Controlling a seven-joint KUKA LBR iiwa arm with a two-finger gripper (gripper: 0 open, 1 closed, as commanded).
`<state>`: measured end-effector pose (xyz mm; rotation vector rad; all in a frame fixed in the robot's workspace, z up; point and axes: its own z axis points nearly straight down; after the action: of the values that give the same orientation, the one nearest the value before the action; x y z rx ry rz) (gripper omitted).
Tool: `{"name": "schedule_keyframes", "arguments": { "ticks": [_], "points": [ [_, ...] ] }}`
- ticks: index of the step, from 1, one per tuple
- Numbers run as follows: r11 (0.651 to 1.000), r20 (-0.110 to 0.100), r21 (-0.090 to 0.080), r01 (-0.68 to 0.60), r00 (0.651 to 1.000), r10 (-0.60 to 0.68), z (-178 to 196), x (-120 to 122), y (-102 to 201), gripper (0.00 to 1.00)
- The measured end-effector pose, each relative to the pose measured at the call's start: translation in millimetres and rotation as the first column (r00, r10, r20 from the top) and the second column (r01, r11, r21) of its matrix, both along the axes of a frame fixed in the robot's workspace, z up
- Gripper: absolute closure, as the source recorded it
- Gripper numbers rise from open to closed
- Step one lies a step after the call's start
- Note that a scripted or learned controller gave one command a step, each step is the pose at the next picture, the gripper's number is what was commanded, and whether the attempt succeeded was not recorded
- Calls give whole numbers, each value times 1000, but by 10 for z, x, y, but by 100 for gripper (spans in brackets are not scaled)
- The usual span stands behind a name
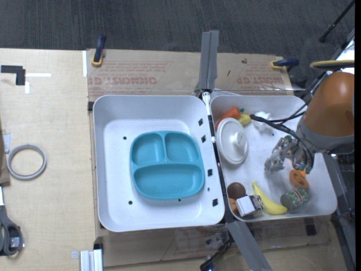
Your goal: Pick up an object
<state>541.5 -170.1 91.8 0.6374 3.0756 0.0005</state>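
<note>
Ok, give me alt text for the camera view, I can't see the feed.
The gripper hangs low in the right bin, among a white lidded bowl, a banana, a brown ball and other small items. The left bin holds a blue divided plate.

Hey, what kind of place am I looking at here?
Probably a robotics lab bench set up for grasping trials: two white bins clamped to a cardboard-covered bench, a robot arm reaching over toy food such as a banana, and a blue divided plate.
</note>
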Motion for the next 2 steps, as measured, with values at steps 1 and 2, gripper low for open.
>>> {"name": "schedule_keyframes", "arguments": {
  "ticks": [1,2],
  "points": [
    [900,4,-3,-435,900,435,11,134,-496,100],
    [900,4,-3,-435,900,435,11,135,-495,0]
  ]
}}
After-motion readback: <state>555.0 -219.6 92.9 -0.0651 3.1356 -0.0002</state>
